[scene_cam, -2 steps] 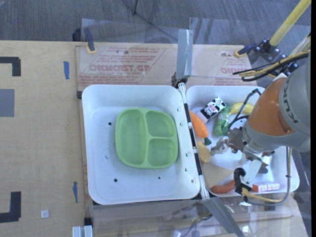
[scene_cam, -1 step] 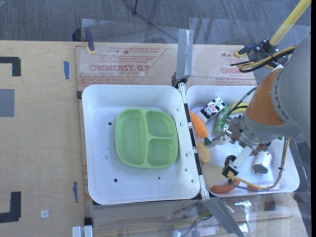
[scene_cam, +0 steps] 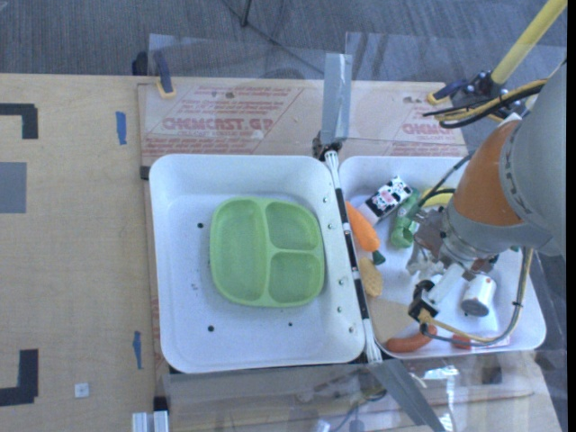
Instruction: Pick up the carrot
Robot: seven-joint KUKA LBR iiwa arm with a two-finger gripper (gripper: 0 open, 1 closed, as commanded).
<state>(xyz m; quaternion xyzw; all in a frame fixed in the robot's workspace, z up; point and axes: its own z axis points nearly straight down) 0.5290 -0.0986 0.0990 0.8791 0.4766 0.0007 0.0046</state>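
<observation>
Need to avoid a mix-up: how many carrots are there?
1. The carrot lies by the right bin's left wall; the arm covers part of that bin, so another may be hidden.

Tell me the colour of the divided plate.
The divided plate is light green, plain with no pattern; the camera view shows it clearly.

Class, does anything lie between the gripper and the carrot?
Yes: a green toy lies in the right-hand bin, roughly between the gripper and the carrot. The carrot's top is uncovered.
</observation>
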